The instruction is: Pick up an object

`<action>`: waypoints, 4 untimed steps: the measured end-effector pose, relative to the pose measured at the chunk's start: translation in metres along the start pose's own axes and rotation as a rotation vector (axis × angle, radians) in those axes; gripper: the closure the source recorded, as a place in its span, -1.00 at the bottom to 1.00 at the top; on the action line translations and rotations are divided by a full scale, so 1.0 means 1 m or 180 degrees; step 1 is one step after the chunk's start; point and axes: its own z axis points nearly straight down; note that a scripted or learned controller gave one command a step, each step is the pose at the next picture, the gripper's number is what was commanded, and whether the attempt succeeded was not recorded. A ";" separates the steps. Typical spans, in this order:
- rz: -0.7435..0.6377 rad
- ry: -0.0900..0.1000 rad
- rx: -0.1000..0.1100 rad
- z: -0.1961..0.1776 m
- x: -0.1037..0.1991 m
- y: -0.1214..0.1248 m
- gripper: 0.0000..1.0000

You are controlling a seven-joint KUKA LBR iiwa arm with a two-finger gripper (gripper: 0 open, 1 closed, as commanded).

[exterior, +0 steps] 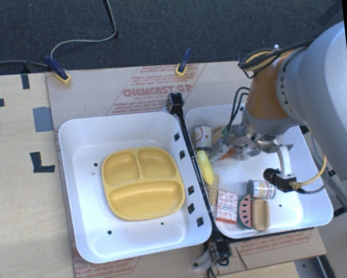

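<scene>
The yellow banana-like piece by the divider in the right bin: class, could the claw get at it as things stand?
Probably yes. The yellow piece lies uncovered against the right bin's left wall, with the claw just beside it; that wall may crowd one side.

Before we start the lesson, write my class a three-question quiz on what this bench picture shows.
1. True or false: the yellow divided plate lies in the left bin.
2. Which bin is the end effector over? A) left B) right
3. Fill in: the banana lies along the right bin's ____ wall.

Key: 1 true; 2 B; 3 left.
</scene>
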 end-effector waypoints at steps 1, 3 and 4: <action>-0.0006 0.0016 0.0013 -0.009 0.003 0.000 1.00; -0.0006 0.0029 0.0026 -0.077 -0.035 0.048 -1.00; -0.0010 0.0026 0.0014 0.012 -0.038 0.077 -1.00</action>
